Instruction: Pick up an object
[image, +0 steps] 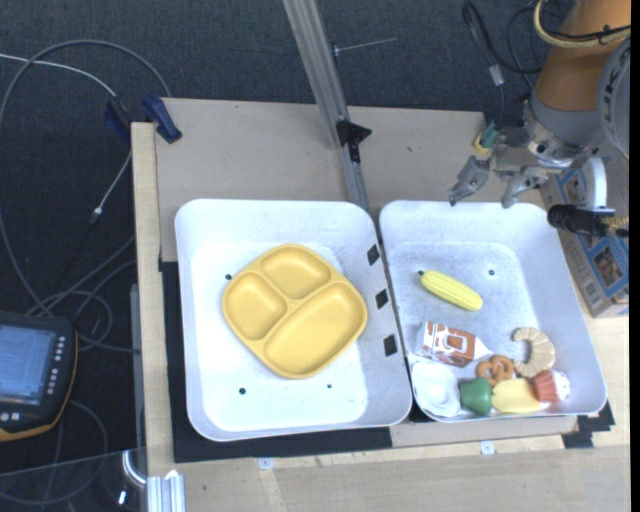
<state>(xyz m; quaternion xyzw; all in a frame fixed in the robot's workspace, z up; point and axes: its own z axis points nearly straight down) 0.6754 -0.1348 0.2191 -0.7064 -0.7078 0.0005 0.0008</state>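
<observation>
Because the small items are crowded into the near edge of the right bin (590, 330), a descent there is the most likely point of failure. Along that edge, a white cup (436, 388), a green piece (477, 396), a yellowish piece (515, 399) and a red piece (546, 384) lie touching or nearly touching one another. Just behind them are a pretzel (494, 368), a shrimp (535, 348) and a small carton (448, 343). Fingers lowered into this cluster may land on two items at once, push them against the bin wall, or close on nothing; the rounded pieces are judged likely to slip.

Toward the middle of the right bin, the corn cob (451, 290) lies alone, well apart from the rest, set diagonally. It is judged the safest target, but a grasp along its length rather than across it could roll it away.

The left bin (200, 300) carries a yellow divided plate (294, 310) near its centre; its broad, flat form is judged too wide for a two-finger grasp except at the rim.

At the far right corner of the right bin, the gripper (486, 186) hangs above the rim with its fingers spread apart, grasping nothing. A straight descent from this position risks striking the bin rim.
</observation>
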